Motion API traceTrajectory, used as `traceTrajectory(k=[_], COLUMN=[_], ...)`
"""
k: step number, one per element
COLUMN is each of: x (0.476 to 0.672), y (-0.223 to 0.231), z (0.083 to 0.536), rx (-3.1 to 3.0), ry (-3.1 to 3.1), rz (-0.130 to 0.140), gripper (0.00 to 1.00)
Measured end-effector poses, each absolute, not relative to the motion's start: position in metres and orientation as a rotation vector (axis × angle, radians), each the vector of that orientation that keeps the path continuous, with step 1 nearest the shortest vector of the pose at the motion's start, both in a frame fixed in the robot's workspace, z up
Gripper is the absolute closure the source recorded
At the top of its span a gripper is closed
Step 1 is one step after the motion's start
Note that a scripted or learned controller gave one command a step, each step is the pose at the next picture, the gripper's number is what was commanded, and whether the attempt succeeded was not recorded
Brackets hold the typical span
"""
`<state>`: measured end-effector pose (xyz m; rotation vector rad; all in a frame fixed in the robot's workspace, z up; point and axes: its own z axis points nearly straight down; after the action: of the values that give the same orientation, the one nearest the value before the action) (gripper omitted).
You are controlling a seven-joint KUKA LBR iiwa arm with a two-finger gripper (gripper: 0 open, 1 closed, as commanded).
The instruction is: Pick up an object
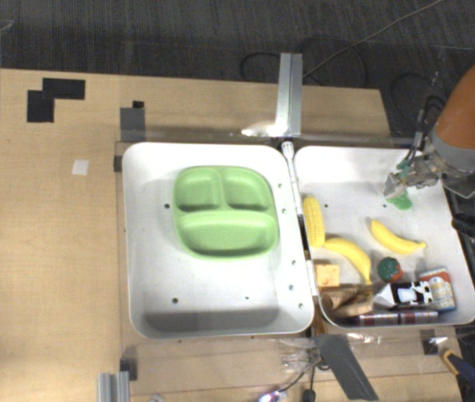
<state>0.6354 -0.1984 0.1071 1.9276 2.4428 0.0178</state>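
The right bin (pixel 346 170) holds a corn cob (pixel 311 220), two bananas (pixel 351 255) (pixel 397 239), a small green and red round item (pixel 388 268), a tan square piece (pixel 327 275), a brown piece (pixel 348 296), a black-and-white patterned carton (pixel 419 292) and a dark tube (pixel 405 315). My gripper (pixel 406 181) hangs over the bin's back right part, above the far banana. A small green thing (pixel 401 201) sits right at its tip; whether it is held or lying on the bin floor is unclear.
A green divided plate (pixel 224 210) lies in the left bin (pixel 149 249). A metal post (pixel 290 90) stands behind the rim between the bins. Cables run over the dark floor at the back right.
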Motion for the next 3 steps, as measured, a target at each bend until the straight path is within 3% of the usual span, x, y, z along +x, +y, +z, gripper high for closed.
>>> traceTrajectory(k=[1,2,3], x=[0.657,0.629,0.665], y=[-0.188,-0.189,-0.151], z=[0.224,0.323,0.217], rx=[1.533,1.743,1.618], ry=[2.732,2.602,2.687], rz=[0.005,0.006,0.005], gripper=[1.00,1.00,1.00])
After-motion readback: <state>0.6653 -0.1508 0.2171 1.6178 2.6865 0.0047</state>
